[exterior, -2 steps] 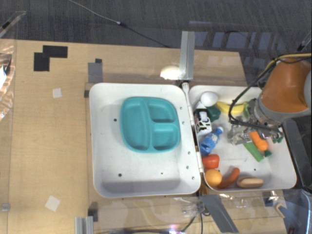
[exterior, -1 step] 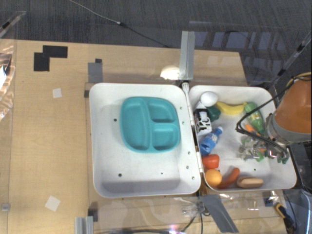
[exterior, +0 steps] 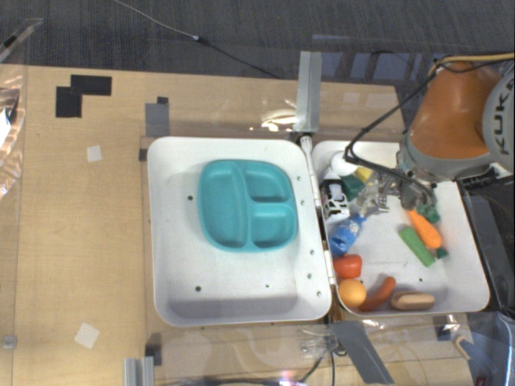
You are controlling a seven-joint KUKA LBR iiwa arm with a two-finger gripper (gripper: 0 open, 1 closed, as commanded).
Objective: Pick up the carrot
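A: From the overhead camera, where's the carrot (exterior: 425,230)?

B: In the right bin (exterior: 475,288), toward its 3 o'clock side. It's a short orange cone with a green top, lying tilted, tip pointing to about 10 o'clock. A green stick-shaped piece (exterior: 418,247) lies just beside it on the lower side, touching or nearly so.

A: And the hand (exterior: 385,193)?

B: It's low over the same bin, at about 10 o'clock from the carrot, near but apart. The arm (exterior: 455,119) reaches in from 2 o'clock. I can't tell how the hand is set; the metal parts blur together there. Nothing orange shows in it, so I'd judge the carrot is not yet picked.

A: Why is it hanging there?

B: Probably lining up for a descent; it would need to shift toward 4 o'clock to centre on the carrot.

A: Anything else?

B: A blue bottle (exterior: 344,235), a tomato (exterior: 348,265) and a sausage (exterior: 378,293) crowd the bin's 7 o'clock side. The left bin (exterior: 173,296) holds a teal tray (exterior: 245,205). Both bins sit on the table (exterior: 72,240).
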